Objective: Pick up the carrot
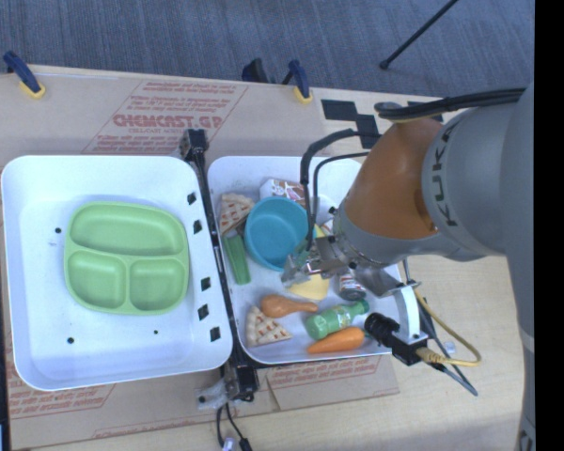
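The orange carrot (pixel 336 342) lies on its side at the front edge of the right bin (pixel 227 175), just in front of a green bottle-shaped toy (pixel 335 320). My gripper (pixel 304 269) hangs over the middle of that bin, between the blue bowl (pixel 275 231) and a yellow piece (pixel 308 290). It is behind and to the left of the carrot, apart from it. The grey arm with its orange band covers the bin's right half.
The right bin also holds a green stick (pixel 237 259), a waffle piece (pixel 232 212), a toy drumstick (pixel 284 305), a pizza slice (pixel 266 329) and a white packet (pixel 284 191). The left bin (pixel 28 280) carries a green divided plate (pixel 127 256). Black cables trail at the front right.
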`<action>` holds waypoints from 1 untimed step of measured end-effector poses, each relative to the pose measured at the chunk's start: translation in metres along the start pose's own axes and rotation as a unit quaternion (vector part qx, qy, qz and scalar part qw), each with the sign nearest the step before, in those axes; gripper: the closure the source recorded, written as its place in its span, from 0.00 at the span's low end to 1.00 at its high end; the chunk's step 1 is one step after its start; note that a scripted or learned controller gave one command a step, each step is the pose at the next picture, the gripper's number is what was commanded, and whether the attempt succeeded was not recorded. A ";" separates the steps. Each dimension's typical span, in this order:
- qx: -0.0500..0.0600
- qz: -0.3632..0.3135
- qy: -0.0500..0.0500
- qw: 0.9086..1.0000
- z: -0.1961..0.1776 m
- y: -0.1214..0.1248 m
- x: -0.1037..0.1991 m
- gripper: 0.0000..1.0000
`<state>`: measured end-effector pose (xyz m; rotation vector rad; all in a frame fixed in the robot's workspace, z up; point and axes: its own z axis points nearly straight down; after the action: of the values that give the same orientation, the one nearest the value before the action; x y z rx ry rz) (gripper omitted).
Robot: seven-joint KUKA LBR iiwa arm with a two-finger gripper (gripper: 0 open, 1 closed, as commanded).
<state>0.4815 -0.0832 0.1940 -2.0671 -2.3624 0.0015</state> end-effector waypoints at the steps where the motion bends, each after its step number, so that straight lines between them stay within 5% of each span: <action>1: 0.003 0.003 0.000 1.000 0.003 -0.002 -0.002 0.00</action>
<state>0.4796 -0.0858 0.1913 -2.0708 -2.3540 0.0101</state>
